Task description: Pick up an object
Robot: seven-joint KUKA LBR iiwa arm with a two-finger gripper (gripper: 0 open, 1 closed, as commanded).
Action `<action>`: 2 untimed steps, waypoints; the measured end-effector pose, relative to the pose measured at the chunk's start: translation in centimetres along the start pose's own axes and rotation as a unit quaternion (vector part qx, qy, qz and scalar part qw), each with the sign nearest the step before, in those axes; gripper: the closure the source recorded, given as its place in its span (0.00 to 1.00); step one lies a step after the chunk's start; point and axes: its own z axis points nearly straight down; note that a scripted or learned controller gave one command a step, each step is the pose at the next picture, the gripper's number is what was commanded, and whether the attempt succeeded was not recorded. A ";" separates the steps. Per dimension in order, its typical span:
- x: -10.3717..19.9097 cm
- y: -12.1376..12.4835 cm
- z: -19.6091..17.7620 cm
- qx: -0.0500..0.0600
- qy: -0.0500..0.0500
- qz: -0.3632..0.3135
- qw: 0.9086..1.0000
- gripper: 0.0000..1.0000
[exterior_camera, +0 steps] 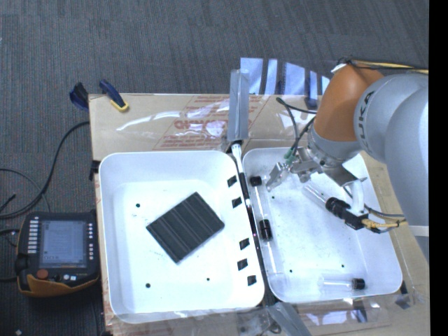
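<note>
My metal pincer hangs over the right bin's far-left corner; I cannot tell its state. A ribbed black slab lies in the left bin.

Dark ribbed slab lying flat and askew mid left bin, clear syringe with black cap near right bin's front edge, another syringe slantwise toward its back, small black piece by its left wall
</note>
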 end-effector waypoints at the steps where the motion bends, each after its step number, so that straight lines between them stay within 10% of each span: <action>1: 0.0 0.0 0.0 0.000 0.000 0.000 1.000 0.00; 2: 0.0 0.0 0.0 0.000 0.000 0.000 1.000 0.00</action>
